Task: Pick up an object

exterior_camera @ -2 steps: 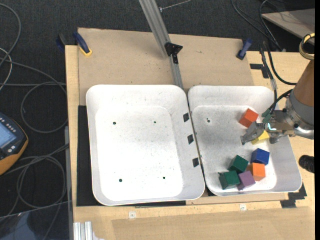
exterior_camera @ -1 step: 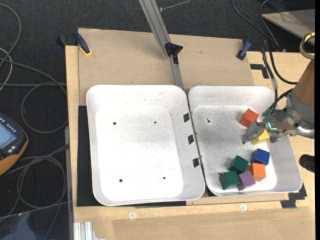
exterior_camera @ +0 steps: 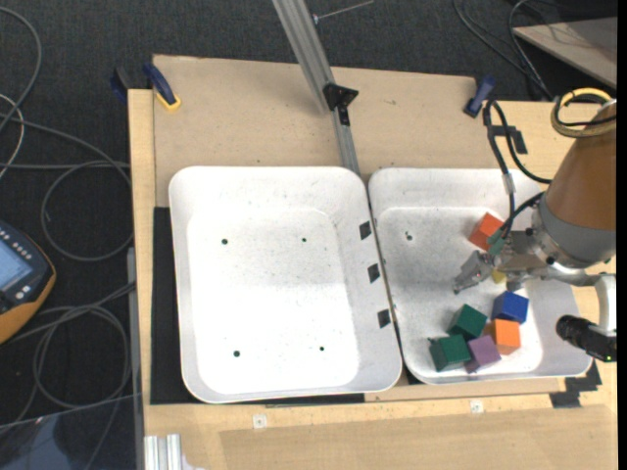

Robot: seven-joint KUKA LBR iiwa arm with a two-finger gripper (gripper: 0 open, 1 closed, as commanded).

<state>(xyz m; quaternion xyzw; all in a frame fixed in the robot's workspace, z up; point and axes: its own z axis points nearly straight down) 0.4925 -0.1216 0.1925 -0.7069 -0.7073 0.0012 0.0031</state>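
A: Surroundings first. Two white bins on the bench, the left bin (exterior_camera: 269, 272) bare apart from a few dark dots, the right bin (exterior_camera: 421, 262) holding all the blocks. Three black clips (exterior_camera: 372, 272) sit along the seam between them. A metal pole (exterior_camera: 313, 57) slants down from the far side and ends at the far end of that seam. Blue clamps (exterior_camera: 162, 84) at the far bench corners, loose cables on the floor to the left, a yellow-and-black handset (exterior_camera: 20, 277) at the left edge.

B: Anything crowding the claw?

A: A black cable (exterior_camera: 505, 160) hangs down just far of the wrist. Blocks clustered near it.

B: Arm pose?

A: Arm (exterior_camera: 583, 194) comes in from the right, orange band up top, grey wrist below, tipped down and leftward into the right bin. Gripper (exterior_camera: 474, 274) points left, low over the bin floor.

B: Fingers?

A: They look spread a bit at the tips, nothing between them. Released.

B: Blocks relative to it?

A: Orange-red block (exterior_camera: 486, 231) just far of the gripper, by the wrist. Blue block (exterior_camera: 510, 307) near and right of the tips, with an orange block (exterior_camera: 506, 334) touching it on the near side. Green block (exterior_camera: 470, 319) near of the tips, a second green block (exterior_camera: 450, 351) nearer still, purple block (exterior_camera: 484, 351) just right of that one. A small yellow bit (exterior_camera: 500, 278) beside the wrist, too hidden to identify.
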